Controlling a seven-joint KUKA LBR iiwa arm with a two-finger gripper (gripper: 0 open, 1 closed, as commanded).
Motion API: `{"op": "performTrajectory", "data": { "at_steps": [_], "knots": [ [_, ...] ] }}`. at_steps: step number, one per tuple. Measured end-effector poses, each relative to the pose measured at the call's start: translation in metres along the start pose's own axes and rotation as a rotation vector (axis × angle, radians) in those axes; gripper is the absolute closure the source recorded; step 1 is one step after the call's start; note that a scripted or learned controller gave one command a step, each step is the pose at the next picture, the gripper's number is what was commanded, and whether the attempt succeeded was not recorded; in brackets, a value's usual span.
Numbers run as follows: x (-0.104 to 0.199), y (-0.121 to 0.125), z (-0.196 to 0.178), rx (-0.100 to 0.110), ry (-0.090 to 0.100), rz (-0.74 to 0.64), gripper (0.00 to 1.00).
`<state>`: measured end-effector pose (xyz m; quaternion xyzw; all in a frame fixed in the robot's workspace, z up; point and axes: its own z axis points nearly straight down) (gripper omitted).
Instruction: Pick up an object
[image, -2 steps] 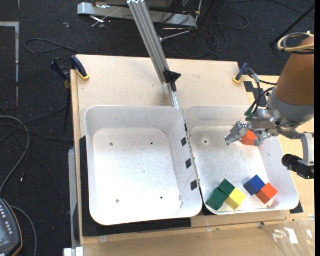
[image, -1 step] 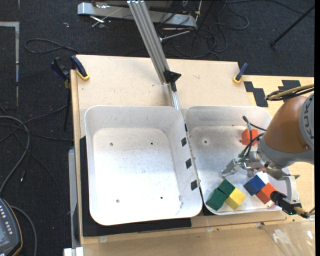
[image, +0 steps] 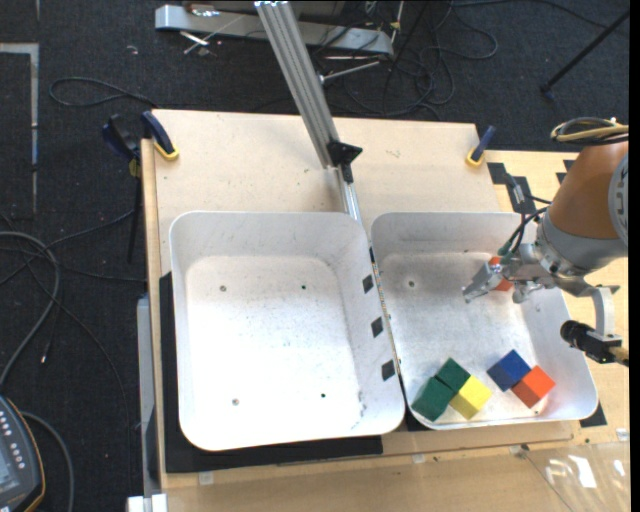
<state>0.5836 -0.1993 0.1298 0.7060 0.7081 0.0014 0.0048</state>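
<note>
Several small blocks lie along the front of the right bin (image: 420, 245): a green block (image: 440, 389), a yellow block (image: 472, 399) touching it, a blue block (image: 510, 368) and an orange block (image: 537, 385) against the blue one. My gripper (image: 482, 279) hangs over the back right part of this bin, pointing left, well behind the blocks. Its two grey fingers (image: 470, 291) stand apart, so it is open, and I see no block between them. A small red patch shows at the fingers' base.
The left bin (image: 200, 240) adjoins the right one along a shared rim. A slanted metal pole (image: 305, 85) comes down to that rim at the back. Clamps sit on the bench's back corners. My grey arm (image: 590, 215) enters from the right.
</note>
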Motion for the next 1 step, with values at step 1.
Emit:
{"op": "performTrajectory", "data": {
  "at_steps": [1],
  "knots": [
    [-0.0158,0.0043,-0.0191,0.005,0.002,0.003,0.00]
  ]
}}
